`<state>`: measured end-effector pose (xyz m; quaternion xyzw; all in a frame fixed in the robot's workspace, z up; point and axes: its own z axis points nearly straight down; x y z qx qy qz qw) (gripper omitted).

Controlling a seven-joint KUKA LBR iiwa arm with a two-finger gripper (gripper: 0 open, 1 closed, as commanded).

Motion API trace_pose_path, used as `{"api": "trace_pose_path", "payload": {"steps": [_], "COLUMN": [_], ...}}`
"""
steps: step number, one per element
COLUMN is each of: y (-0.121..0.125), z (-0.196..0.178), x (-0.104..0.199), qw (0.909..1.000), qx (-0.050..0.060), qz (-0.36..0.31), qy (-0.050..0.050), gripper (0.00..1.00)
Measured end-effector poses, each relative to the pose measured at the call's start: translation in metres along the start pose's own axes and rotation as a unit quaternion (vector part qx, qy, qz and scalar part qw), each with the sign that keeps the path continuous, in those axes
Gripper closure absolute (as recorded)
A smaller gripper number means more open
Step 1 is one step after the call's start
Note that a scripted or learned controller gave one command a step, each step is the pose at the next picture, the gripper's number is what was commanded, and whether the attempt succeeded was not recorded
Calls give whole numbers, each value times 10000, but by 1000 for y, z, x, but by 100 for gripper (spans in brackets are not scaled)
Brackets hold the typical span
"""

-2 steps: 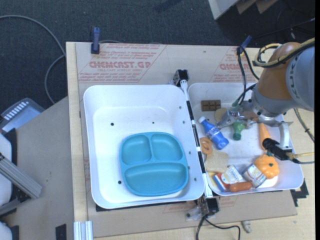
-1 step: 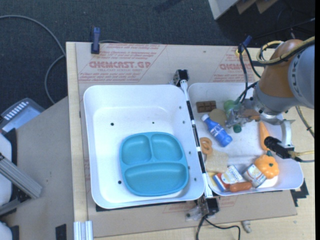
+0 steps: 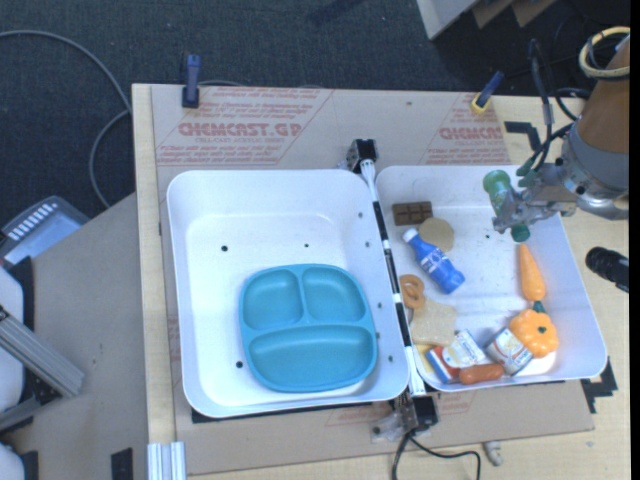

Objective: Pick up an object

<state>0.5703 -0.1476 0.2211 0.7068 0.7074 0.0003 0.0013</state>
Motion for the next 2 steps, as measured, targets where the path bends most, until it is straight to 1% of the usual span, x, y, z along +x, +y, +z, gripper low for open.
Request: {"api": "trace_pose_path", "payload": {"steps": [1, 2], "y": [-1, -29], "z": [6, 3], "x": [65, 107], "qw": [10000, 10000], "qx": [19, 23], "qz": [-2, 0], "qy": [14, 13], "gripper": [100, 100]}}
